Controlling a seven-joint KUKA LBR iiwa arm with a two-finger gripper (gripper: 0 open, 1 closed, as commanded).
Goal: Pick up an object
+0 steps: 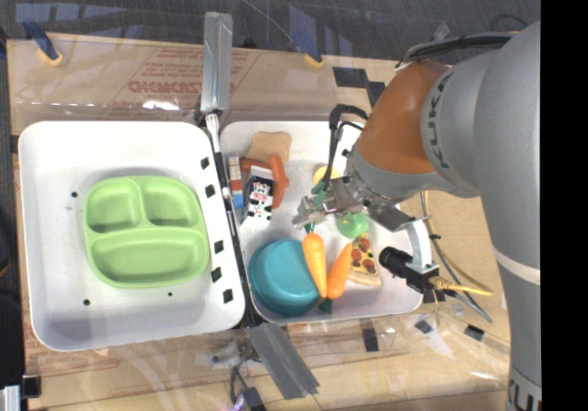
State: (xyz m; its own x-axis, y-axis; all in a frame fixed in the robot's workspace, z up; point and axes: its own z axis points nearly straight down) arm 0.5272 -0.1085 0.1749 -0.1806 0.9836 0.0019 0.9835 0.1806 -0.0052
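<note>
Claw [317,212] hovers just above the carrot [315,264]; its opening I cannot tell.

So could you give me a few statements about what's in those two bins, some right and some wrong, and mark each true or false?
1. The green divided plate lies in the left bin. True.
2. The teal bowl sits in the left bin. False: it is in the right bin, near its front edge.
3. Two carrots lie beside the teal bowl. True.
4. The gripper is above the left bin. False: it is over the right bin, above the carrots.
5. A slice of bread lies at the back of the right bin. True.
</note>
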